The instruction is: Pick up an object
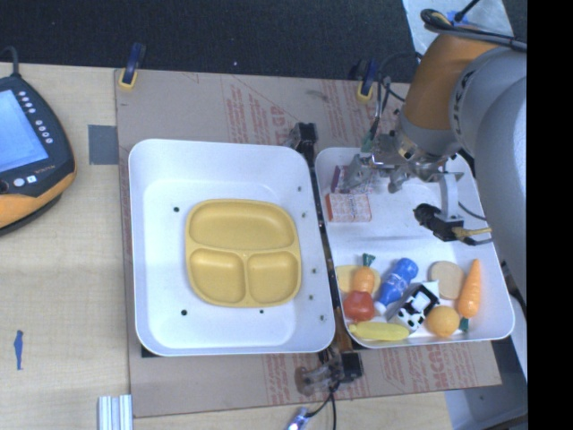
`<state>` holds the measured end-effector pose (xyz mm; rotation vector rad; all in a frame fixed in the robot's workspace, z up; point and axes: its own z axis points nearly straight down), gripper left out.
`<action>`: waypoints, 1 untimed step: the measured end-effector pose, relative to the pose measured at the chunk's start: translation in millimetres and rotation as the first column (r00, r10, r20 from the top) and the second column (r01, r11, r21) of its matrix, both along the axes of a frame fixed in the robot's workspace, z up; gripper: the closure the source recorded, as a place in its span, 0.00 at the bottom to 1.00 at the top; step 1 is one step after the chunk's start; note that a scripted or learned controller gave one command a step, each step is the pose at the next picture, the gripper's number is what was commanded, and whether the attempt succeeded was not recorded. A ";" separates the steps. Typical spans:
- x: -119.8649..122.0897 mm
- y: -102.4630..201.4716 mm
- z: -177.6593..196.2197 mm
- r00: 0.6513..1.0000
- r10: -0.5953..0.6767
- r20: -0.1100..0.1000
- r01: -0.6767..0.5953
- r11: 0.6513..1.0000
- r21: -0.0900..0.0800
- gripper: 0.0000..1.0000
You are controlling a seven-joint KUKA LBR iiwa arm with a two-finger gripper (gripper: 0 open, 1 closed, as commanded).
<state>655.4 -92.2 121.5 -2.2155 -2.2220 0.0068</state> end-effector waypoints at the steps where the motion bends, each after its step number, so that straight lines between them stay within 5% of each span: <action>1: 0.8 -62.0 23.7 1.000 -0.001 0.004 0.001 1.000 0.000 0.00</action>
